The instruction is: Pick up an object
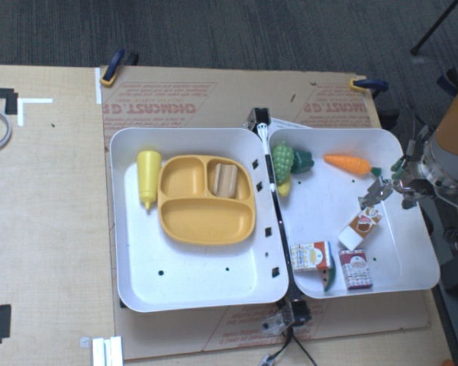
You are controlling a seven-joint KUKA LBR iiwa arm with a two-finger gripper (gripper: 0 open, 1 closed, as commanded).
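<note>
toward the right side of the right-hand bin [412, 277], a small carton with a brown and white label [364, 225] lies just below the gripper [382, 191], and this looks the likeliest object for the pick. the carton rests on the bin floor, tilted, apart from the metal tip above it; nothing sits between the gripper's parts, so no object is lifted yet. whether the gripper is open or closed cannot be told at this size and angle.

around the carton lie other candidates: a red carton [356, 269] near the bin's front edge, a box with an orange and green print [311, 256] beside it to the left, a carrot [347, 164] toward the back, and a green corn-like toy [282, 161] with a darker green piece near the divider between the bins.

the left-hand bin [137, 280] bears a yellow divided plate [206, 219] with a tan block [225, 180] in one compartment, and a yellow bottle [148, 176] just beside the plate.

as a judgement, the task is at the approach stage: the arm [450, 139] has its tool over the right bin, near an object, but the descent, the closing and the lift are all left to do.
</note>
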